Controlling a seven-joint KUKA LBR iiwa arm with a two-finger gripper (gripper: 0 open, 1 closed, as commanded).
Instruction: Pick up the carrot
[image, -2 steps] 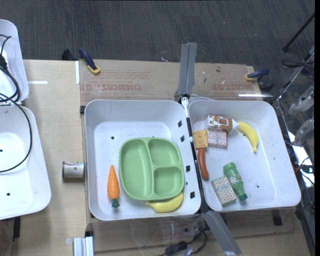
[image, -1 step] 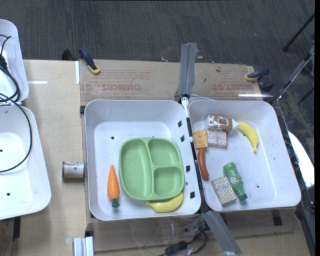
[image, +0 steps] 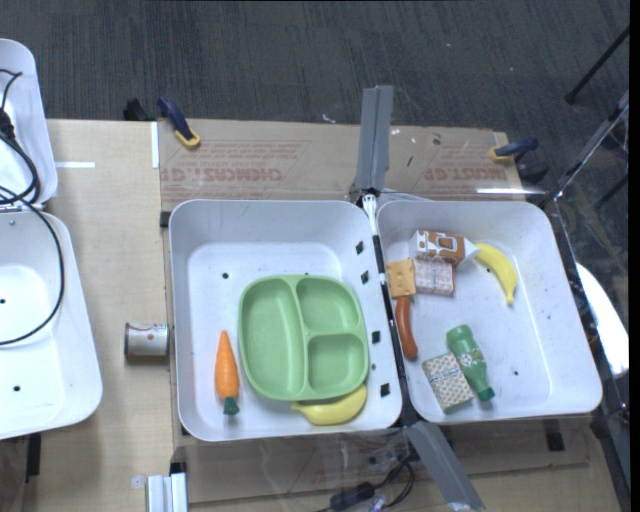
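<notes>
So from where I'm standing, there's a little metal can (image: 147, 340) lying on the bench just left of the left bin (image: 200, 240). Inside that bin the carrot (image: 227, 368) lies along the left wall, green tip toward the near edge, just beside the green divided plate (image: 303, 336) but not touching it as far as I can tell. A yellow banana (image: 330, 408) is tucked against the plate's near rim.

Over in the right bin (image: 545, 330): a hot dog (image: 406, 328) by the divider, cheese wedge (image: 401, 278), a small carton (image: 440, 246), another banana (image: 497, 268), a green bottle (image: 470, 363) and a cracker box (image: 447, 382). Can't tell anything about the gripper's state from here.
</notes>
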